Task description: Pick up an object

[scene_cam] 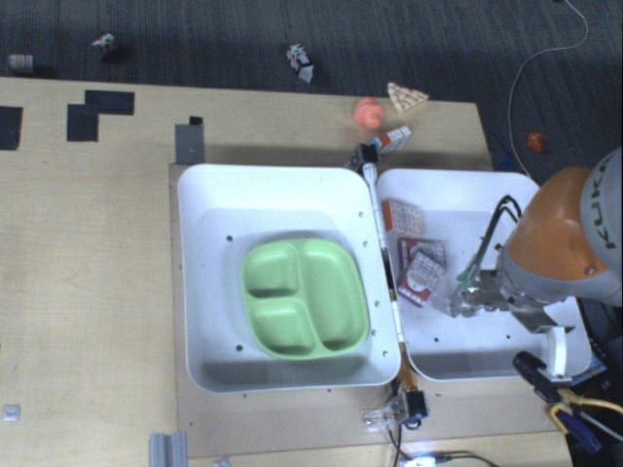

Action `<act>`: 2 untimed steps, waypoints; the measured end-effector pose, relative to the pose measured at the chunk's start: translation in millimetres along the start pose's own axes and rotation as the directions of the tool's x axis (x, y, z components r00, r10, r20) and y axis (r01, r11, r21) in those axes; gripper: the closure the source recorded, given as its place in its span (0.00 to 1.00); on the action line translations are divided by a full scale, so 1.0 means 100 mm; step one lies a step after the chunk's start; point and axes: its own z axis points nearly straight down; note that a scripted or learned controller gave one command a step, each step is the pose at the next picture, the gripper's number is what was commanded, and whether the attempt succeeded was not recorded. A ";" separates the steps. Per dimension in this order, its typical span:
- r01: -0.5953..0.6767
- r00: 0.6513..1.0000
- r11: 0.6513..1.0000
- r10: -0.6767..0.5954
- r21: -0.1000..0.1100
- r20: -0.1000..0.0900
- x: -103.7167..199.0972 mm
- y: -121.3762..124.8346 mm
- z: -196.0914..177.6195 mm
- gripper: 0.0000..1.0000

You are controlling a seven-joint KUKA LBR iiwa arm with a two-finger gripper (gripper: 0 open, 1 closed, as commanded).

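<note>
Your gripper (469, 298) sits low in the right bin (487, 358), just beside the two small packets (417, 261) near its left wall. You can't tell from here whether its fingers are open or closed. A green divided tray (305, 296) lies in the left bin (209, 261).

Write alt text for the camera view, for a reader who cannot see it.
A grey and orange robot arm reaches from the right into the right white bin, its pincer low beside small red-and-white packets. The left white bin holds a green divided tray.
</note>
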 end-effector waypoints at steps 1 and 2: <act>-0.002 1.000 1.000 0.002 0.011 0.000 -0.97 -0.04 -0.40 1.00; 0.002 1.000 1.000 -0.002 0.010 -0.003 0.08 0.52 -0.96 1.00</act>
